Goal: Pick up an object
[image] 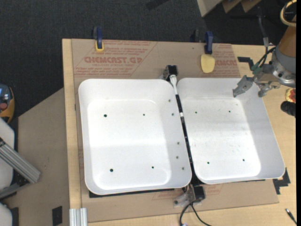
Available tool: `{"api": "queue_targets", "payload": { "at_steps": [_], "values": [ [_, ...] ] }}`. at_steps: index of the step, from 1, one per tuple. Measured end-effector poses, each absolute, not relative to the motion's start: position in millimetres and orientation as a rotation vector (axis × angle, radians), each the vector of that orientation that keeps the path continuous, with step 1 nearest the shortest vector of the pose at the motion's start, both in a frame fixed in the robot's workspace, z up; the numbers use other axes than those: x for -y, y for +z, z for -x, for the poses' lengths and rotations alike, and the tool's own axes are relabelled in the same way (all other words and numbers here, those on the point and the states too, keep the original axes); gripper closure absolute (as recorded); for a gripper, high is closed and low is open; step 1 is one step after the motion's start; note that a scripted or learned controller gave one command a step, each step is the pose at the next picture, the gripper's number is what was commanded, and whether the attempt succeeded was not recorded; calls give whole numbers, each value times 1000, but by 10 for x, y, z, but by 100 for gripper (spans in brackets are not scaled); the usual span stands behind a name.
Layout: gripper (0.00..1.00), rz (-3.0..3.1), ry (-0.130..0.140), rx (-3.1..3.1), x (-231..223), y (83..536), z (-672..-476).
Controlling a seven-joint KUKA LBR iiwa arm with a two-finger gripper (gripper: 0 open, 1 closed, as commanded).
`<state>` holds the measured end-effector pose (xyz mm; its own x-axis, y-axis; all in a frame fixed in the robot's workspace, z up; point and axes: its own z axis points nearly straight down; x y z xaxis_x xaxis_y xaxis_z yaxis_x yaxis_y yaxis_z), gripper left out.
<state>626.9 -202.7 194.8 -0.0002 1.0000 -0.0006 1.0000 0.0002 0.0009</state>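
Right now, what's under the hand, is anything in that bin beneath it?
The hand hangs over the right bin's far right corner. Bare white floor with small dark dots and faint scuffs shows around it. The patch directly beneath the hand is covered.

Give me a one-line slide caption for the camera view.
Gripper open above the right bin's far corner, left bin alongside, yellow object on the board behind them.

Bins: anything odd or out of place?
Yes. A small yellow object lies on the board behind the right bin, beside a blue clamp, outside both bins. The gripper hangs above the right bin's far edge.
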Motion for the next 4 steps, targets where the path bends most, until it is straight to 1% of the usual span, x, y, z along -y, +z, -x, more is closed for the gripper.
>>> {"api": "queue_targets", "payload": {
  "at_steps": [1,2,3,4],
  "values": [
    [100,-2217,3,-2219,2028,2060,-6277],
    [100,-2205,13,-2207,2251,4466,-6145],
    [100,-2220,-3,-2230,1929,3407,-6657],
    [100,-2222,-7,-2239,1167,2207,-6652]
  ]
}}
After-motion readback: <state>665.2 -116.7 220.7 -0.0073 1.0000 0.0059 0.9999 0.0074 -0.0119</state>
